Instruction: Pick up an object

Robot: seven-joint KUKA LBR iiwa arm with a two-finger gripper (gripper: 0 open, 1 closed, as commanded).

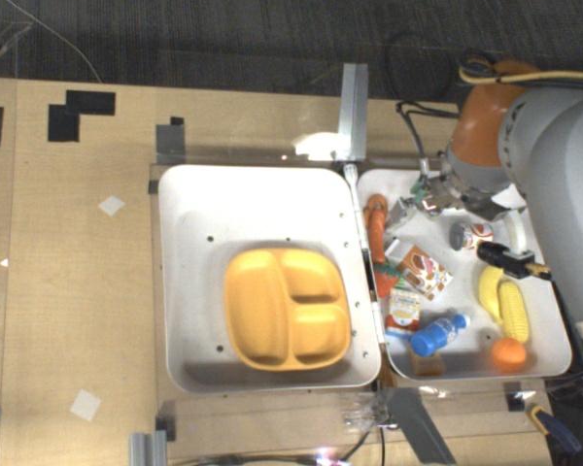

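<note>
Two shallow white bins, left bin [189,260] with glossy yellow divided tray [287,307], right bin [554,357] with carrot [377,223], corn cob [513,311], blue bottle [437,333], round orange [508,354], gripper [429,194] at far edge, finger state unclear.

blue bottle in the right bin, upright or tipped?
Tipped. The blue bottle lies on its side on the right bin floor, its length running diagonally, near the orange.
</note>
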